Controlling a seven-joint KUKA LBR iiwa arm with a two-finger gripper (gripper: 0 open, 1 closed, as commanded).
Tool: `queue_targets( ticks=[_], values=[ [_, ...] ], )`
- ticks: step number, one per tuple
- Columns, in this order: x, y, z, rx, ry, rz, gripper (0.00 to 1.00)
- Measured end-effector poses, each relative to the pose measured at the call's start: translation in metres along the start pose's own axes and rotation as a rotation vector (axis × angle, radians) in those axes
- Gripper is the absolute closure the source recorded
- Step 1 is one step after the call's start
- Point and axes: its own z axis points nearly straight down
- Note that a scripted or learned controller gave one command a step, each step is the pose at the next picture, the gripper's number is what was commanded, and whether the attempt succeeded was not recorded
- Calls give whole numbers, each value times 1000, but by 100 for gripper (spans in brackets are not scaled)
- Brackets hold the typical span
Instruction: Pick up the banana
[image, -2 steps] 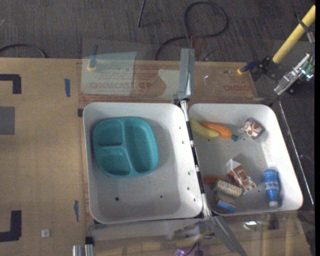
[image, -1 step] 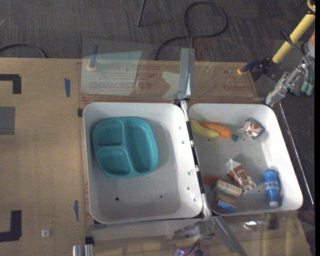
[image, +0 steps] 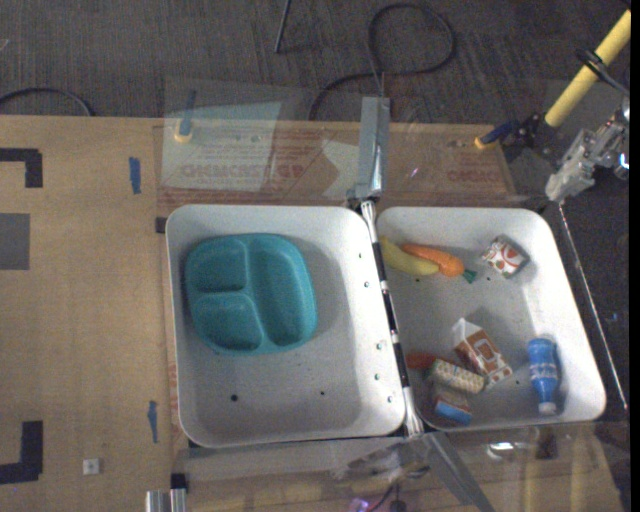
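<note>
The yellow banana lies in the right bin, near its upper left corner and close to the divider between the bins. An orange carrot rests against the banana's right side. My gripper is a pale grey shape off the bench at the upper right, beyond the right bin's far corner and well away from the banana. Nothing hangs from it.
The right bin also holds a small red-and-white carton, a juice box, a blue bottle and a snack bar. A teal divided plate sits in the left bin. A yellow pole slants at the top right.
</note>
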Motion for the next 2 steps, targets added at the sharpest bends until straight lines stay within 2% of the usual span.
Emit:
queue_targets(
  ticks=[1, 2],
  values=[
    [10, 24, -45, -2, -1, -529, 100],
    [-8, 2, -41, -2, -1, -701, 100]
  ],
)
